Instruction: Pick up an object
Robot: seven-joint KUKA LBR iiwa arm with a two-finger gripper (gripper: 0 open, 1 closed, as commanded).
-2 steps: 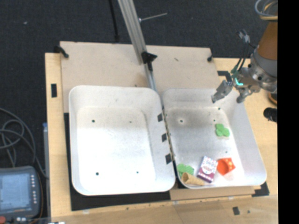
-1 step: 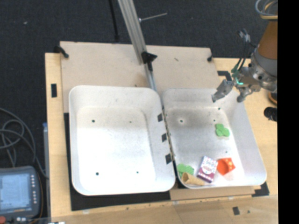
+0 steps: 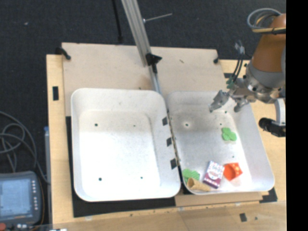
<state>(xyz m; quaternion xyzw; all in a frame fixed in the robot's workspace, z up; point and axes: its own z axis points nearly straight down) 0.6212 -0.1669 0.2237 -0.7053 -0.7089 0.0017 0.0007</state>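
The gripper (image 3: 227,101) hangs over the top part of the right bin (image 3: 192,107), and its two fingers are spread apart with nothing between them. The closest thing to it is a small green toy (image 3: 229,134), lying just below the gripper on the white floor of the bin, all by itself. It looks lumpy and light, maybe soft or rubbery, so it should not break if squeezed. Because nothing is touching it, the fingers could come down on each side of its middle and pinch it there. That makes it the easiest pick, I think. Farther from the gripper, down near the bottom edge of the bin, is a small orange block (image 3: 233,171). It looks hard and light, with flat sides that should be good to hold. Right beside it is a little purple and white box (image 3: 213,173), which looks like thin card and could crush if pinched hard. Past that, in the bottom corner, are a tan cone (image 3: 197,184) and another green thing (image 3: 190,174), bunched close together against the bin wall, so fingers would have a hard time getting around them. Farthest away is the left bin (image 3: 120,143), sitting on the tabletop (image 3: 110,66).
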